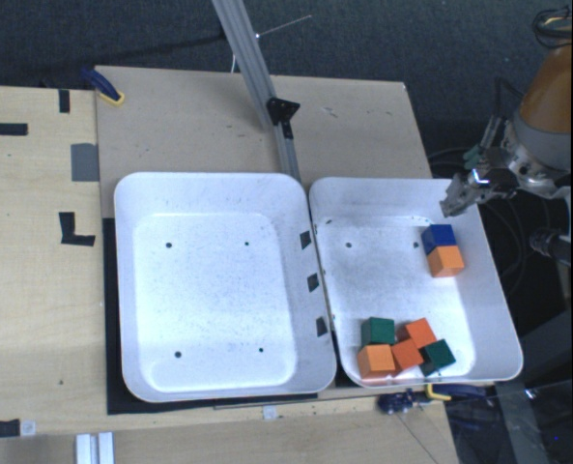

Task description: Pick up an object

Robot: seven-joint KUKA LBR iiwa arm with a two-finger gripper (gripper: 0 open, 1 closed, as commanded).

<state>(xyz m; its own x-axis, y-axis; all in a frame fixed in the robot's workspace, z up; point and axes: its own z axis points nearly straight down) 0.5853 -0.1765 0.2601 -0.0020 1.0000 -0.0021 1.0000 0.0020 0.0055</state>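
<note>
Fixed overhead camera, slanted downward, both white bins (122, 259) in frame

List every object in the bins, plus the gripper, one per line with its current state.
gripper: above the right bin's upper right rim, holding nothing visible
blue block: lying in the right bin, touching the orange block below it
block cluster: two green, three orange, bunched at the bin's bottom edge
left bin: resting flat beside the right bin

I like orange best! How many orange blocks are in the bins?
3. One orange block sits under the blue block by the right bin's far side; two lie among green blocks near its front. More may be hidden.
</note>
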